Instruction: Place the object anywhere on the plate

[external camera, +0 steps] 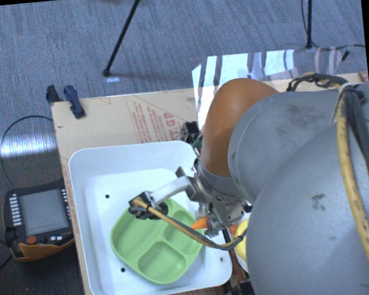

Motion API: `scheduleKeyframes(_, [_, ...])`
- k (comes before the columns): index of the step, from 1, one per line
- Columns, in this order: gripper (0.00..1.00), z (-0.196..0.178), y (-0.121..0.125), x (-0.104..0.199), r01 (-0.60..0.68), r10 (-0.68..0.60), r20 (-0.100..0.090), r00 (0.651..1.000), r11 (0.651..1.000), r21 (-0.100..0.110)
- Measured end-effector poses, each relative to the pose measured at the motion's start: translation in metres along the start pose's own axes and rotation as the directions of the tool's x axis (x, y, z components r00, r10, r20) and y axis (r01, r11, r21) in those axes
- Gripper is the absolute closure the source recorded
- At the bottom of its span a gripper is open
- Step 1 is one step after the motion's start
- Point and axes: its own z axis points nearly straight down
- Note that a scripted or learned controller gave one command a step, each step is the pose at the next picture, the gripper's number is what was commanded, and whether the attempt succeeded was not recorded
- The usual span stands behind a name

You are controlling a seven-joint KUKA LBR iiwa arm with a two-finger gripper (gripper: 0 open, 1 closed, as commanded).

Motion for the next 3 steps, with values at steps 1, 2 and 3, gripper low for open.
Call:
scheduleKeyframes(1, [0.00,0.001,0.002,0.000,-0.003,0.003,0.002,1.000,1.000,-0.003])
scheduleKeyframes(2, [0.00,-0.050,-0.042,0.059,0.000,0.000,-0.004,1.000,1.000,0.000])
scheduleKeyframes(3, [1.00,-0.058,-0.036,0.059,-0.015,0.015,0.001,1.000,1.000,-0.004])
